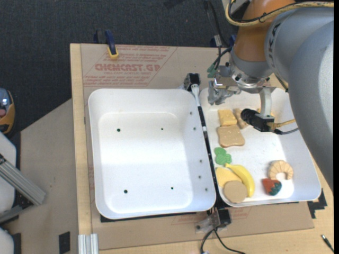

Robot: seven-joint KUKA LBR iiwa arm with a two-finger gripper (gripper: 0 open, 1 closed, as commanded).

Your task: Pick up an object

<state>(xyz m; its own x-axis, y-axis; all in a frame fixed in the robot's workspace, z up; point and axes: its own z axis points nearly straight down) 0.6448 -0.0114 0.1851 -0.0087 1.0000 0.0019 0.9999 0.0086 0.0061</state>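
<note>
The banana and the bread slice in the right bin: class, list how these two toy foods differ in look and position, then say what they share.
The banana is yellow and curved; the bread slice is tan and flat with a rounded top. The banana lies toward the bin's near end, touching a tan disc; the bread slice lies further back, closer to the pincer. Both rest in the right bin.

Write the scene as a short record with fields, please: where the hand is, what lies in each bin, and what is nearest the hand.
arm: reaches in from the right
hand: above the far corner of the right bin
right bin: cracker, bread slice, green piece, banana, round cookie, shrimp, strawberry
left bin: bare white floor
nearest the hand: cracker
</note>
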